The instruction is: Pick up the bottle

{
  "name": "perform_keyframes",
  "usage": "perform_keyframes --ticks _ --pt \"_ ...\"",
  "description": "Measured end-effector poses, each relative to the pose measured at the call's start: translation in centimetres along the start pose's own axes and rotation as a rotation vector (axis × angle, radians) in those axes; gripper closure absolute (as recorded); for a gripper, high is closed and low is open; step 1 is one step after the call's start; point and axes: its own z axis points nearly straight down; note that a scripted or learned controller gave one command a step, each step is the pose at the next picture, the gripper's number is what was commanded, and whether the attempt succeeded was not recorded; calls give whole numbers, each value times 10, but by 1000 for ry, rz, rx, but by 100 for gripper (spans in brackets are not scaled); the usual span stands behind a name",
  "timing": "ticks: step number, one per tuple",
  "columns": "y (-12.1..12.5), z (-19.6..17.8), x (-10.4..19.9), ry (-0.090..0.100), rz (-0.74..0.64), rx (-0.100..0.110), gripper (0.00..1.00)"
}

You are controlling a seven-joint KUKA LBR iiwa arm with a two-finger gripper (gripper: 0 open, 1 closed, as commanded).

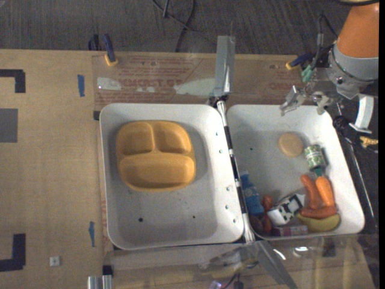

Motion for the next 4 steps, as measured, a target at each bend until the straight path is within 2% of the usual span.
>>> perform_keyframes --ticks 1,2,3,4 --pt "-61 72 77 2 -579 1 0" --pt "-121 72 91 2 -267 3 0" --pt "-155 73 71 2 148 6 0" --pt "-155 73 150 1 224 4 0"
